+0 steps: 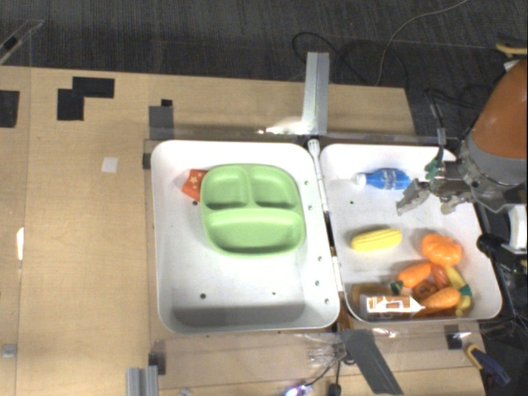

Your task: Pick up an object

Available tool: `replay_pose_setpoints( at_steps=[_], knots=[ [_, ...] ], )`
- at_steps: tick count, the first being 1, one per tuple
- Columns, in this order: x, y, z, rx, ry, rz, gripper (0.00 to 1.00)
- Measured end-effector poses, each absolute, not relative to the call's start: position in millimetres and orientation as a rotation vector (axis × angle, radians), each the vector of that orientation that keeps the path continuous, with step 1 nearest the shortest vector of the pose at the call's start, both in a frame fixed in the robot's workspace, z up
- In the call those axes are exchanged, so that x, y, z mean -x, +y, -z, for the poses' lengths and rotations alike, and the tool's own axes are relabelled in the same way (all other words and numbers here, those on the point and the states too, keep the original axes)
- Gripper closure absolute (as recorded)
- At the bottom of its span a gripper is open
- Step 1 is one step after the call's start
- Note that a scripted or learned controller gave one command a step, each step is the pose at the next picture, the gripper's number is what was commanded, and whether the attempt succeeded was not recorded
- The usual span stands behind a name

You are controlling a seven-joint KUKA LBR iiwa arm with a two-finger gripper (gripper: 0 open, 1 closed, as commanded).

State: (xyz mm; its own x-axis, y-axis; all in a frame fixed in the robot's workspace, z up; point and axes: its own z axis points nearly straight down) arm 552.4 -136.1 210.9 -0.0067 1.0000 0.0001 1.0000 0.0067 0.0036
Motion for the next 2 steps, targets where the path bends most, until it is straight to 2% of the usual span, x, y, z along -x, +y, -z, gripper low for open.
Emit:
replay_pose_setpoints(
  at_steps=[1, 2],
  knots=[
    [-650.7, -121.3, -118.5, -2.227, 2.214, -0.003, 0.00],
    [-634.7, -124.0, -94.2, -2.088, 2.341, -0.006, 0.00]
  ],
)
